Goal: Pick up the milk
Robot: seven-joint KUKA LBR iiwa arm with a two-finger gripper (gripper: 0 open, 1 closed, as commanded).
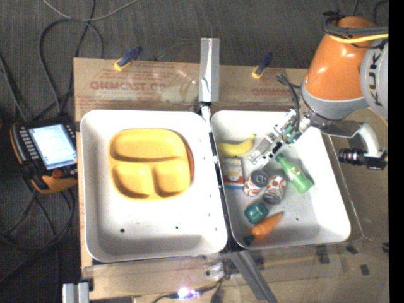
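Two bins: left bin (95,232) carries a yellow tray (151,163); right bin (328,223) carries the loose items.
Camera view, arm: grey body with orange band (338,62), reaching in from the right above the right bin's upper half.
Hand: hand (270,145) sits low over the right bin's upper middle, just beside the banana (237,146); nothing is seen between its fingers. Spread of the fingers: cannot tell at this size.
Milk: small white and red carton (233,172) lying against the right bin's left wall, just below the banana, apart from the hand.
Neighbours: can (259,180) just right of the milk; green bottle (295,173) further right; teal item (255,213) and carrot (267,225) nearer the front.
Step in hand: judged as approach; the milk is not yet grasped.
Next move: shift the hand toward the left wall and down over the milk, aligned so the fingers clear the banana, the can and the wall.
Risk: crowding may cause a grasp on the wrong item.
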